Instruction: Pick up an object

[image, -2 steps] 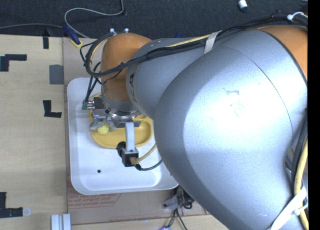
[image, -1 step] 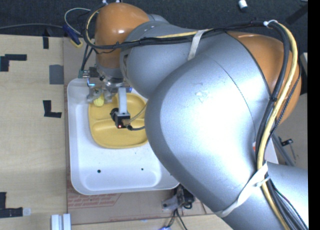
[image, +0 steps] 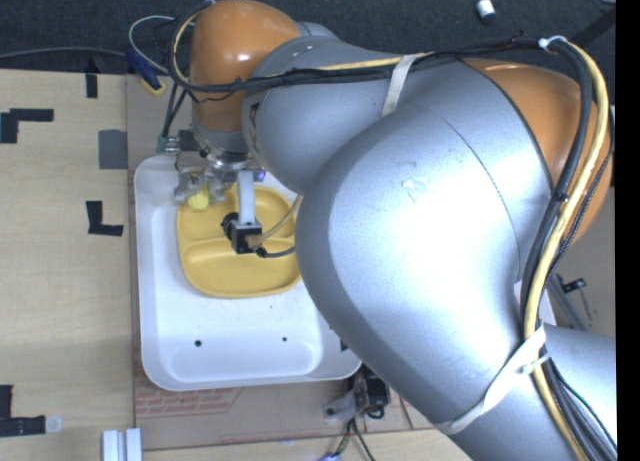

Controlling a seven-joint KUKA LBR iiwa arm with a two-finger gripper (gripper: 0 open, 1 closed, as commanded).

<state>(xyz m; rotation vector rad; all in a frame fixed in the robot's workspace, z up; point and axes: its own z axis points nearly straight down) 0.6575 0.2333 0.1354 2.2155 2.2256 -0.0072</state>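
Occupying the near ground, the shallow white plastic bin (image: 230, 359) holds a rounded yellow plastic dish-shaped object (image: 225, 267) in its far half. Over that object's far edge hangs the two-finger metal gripper (image: 205, 187); whether it is spread or closed cannot be told. Beyond it sits the orange wrist band (image: 235, 44) of the large grey arm (image: 430, 229).
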